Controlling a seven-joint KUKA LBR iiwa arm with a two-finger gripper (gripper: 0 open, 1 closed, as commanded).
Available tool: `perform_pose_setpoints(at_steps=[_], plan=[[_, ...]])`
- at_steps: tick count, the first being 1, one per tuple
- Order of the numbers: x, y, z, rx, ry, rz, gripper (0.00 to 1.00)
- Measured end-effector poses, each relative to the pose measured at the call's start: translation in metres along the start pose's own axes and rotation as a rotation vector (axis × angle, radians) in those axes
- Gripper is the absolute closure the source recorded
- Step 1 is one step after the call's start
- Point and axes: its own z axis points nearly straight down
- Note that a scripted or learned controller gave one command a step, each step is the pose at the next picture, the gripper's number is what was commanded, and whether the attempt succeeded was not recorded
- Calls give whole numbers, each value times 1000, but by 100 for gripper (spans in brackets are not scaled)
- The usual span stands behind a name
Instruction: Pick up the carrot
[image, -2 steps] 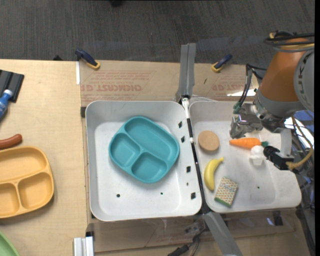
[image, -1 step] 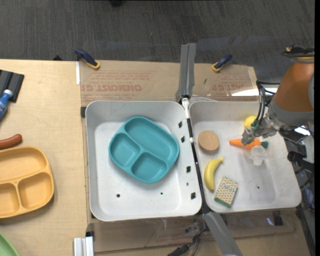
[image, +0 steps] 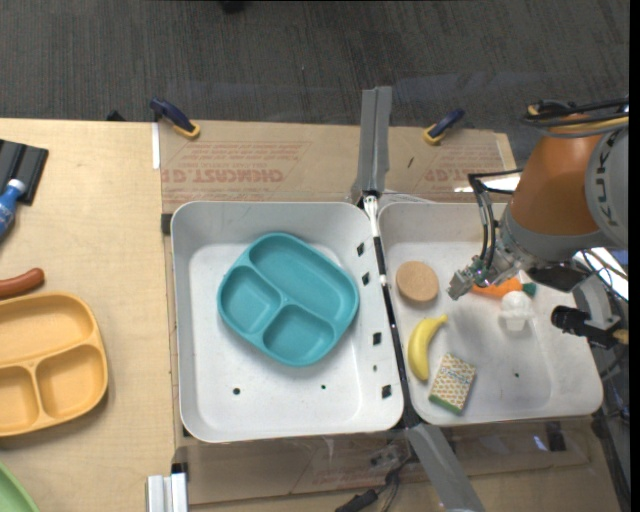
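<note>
- The right-hand white bin (image: 590, 395) serves as the landmark for everything below.
- The gripper (image: 478, 281) hangs over this bin's upper middle, its grey arm with the orange band (image: 560, 185) reaching in from the bin's upper right corner.
- The carrot (image: 497, 288) lies in the bin's upper half, right at the fingertips; only a short orange piece shows beside the metal, with a small teal bit just to its right.
- Whether the fingers are spread or closed, and whether the carrot sits between them, I cannot tell; the wrist hides that part.
- A round tan cookie (image: 417, 281) lies near the bin's left wall, level with the gripper and close beside it.
- A banana (image: 424, 345) lies below the cookie, curved, near the same left wall.
- A small patterned box (image: 452, 383) sits tilted at the banana's lower right, towards the bin's bottom edge.
- A pale white object (image: 515, 312) rests just below the carrot, hard to make out against the bin floor.
- The neighbouring left bin (image: 195, 330), touching the landmark bin along its left wall, holds a teal divided plate (image: 288, 298).
</note>
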Motion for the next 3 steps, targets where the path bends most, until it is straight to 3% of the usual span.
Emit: perform_pose_setpoints(at_steps=[1,2,3], plan=[[-50,-12,-102,-3,-4,-450,100],[-4,10,-105,-1,-1,-152,100],[-28,-6,-55,-1,-1,-338,100]])
